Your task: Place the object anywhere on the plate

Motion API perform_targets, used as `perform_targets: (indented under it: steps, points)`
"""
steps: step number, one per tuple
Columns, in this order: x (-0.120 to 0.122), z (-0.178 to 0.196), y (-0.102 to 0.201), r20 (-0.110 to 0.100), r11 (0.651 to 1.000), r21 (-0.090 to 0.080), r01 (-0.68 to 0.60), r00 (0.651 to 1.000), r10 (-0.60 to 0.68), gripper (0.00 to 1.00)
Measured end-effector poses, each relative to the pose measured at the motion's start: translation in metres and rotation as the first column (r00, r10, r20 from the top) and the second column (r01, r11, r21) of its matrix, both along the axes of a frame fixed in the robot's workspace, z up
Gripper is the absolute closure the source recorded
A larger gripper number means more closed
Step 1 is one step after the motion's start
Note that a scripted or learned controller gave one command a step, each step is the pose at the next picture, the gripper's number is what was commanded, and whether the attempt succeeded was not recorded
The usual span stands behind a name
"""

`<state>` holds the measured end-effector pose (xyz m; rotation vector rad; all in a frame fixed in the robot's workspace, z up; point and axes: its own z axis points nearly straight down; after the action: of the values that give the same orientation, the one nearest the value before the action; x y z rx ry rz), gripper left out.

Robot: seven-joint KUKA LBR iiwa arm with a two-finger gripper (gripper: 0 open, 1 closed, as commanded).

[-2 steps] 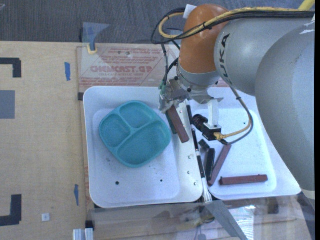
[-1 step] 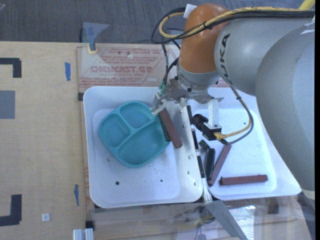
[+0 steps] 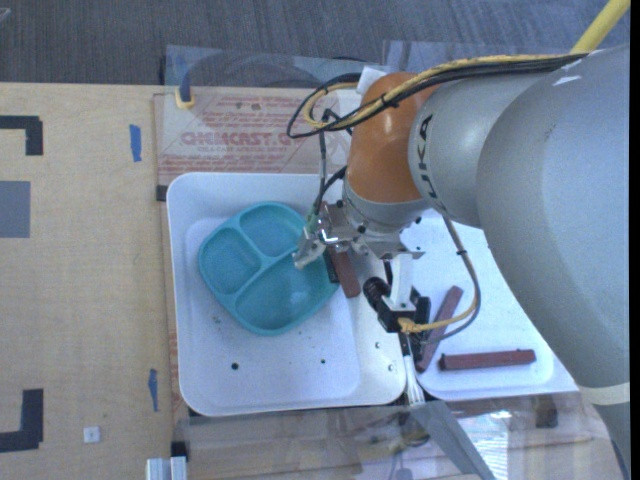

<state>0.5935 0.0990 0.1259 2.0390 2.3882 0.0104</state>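
A teal plate (image 3: 262,266) with three compartments lies in the left white bin (image 3: 265,378). My gripper (image 3: 331,259) hangs over the plate's right rim, under the orange band of the wrist. A short brown stick (image 3: 347,274) juts down from between its fingers, and the gripper is shut on it. The stick's lower end sits just past the plate's right edge, above the strip between the two bins. One metal finger (image 3: 308,252) shows over the plate's rim.
In the right bin (image 3: 500,383) lie two more brown sticks, one long (image 3: 487,360) and one shorter and slanted (image 3: 444,320). A black cable fitting (image 3: 385,306) dangles below the wrist. The arm covers much of the right bin.
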Motion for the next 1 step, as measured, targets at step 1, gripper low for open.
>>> perform_targets:
  steps: [1]
  points:
    - [0.0006,0.0087,-0.0037,0.0,1.0,-0.001,0.007,1.0,-0.007,1.0]
